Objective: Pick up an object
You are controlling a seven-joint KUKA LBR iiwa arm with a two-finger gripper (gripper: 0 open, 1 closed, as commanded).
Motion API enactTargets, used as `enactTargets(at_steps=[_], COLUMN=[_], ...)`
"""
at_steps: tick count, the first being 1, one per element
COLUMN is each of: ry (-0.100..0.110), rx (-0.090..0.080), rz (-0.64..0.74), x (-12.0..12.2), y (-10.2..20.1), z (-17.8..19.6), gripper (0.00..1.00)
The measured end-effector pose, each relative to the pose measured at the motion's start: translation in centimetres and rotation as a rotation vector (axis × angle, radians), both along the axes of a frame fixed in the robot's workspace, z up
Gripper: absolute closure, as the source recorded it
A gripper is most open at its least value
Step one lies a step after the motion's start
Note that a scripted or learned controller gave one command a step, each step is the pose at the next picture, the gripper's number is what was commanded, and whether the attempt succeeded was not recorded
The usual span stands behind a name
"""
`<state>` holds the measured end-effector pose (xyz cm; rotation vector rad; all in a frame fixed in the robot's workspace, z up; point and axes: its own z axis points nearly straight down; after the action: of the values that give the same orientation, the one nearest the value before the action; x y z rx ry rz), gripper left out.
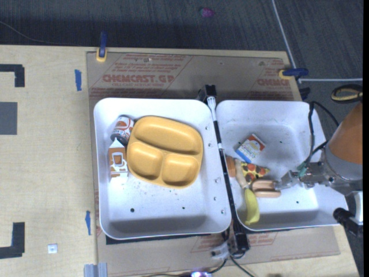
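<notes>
nearest you, a small yellow plastic banana (251, 206) is lying in the right white bin (300, 215), and just beyond it a toy hot dog in a tan bun (266, 188) is sitting right at the tip of the tool (286, 180). whether the tool is released or clenched, you cannot tell at this size. you are likely dealing with a light, stiff, slick plastic piece that will be rolling away if nudged, so you should be closing across its narrow middle. farther back a small white and blue carton (250, 148) is resting. over in the left white bin (115, 212) a large yellow divided plastic plate (164, 150) is lying.
</notes>
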<state>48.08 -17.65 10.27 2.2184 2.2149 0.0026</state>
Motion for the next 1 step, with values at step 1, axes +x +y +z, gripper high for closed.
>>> enactTargets(at_steps=[1], ry=[-0.006], rx=[-0.005], rz=[-0.002], x=[0.15], y=[3.98], z=[-1.3], gripper=[0.0])
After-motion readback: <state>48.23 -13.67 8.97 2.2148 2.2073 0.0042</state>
